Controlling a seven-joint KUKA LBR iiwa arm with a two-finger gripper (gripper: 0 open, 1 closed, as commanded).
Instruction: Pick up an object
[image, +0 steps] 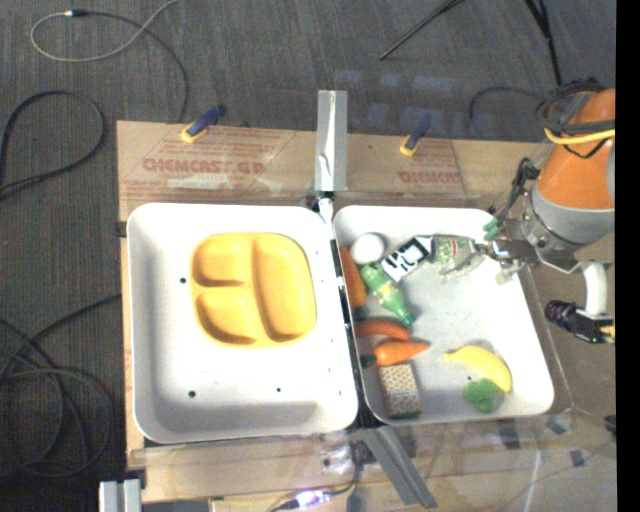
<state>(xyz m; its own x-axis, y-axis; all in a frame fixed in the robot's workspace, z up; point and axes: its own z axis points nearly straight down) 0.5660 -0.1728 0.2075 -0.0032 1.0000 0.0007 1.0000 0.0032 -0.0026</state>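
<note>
- Pincer (462, 262): low in the right white bin (520, 330), near its far wall; we cannot tell its state.
- Black-and-white labelled packet (404, 257): just beside the pincer; we judge it light and crushable, best taken across its narrow sides.
- Green plastic bottle (384, 292): near, lying flat; likely slick, prone to roll.
- Yellow banana (482, 364): well apart; soft-looking.
- Yellow divided tray (253, 287): in the left white bin (160, 330).

two white bins (150, 330); one yellow tray (254, 287); one banana (482, 363); two carrots (398, 351); one green bottle (385, 291).
</note>
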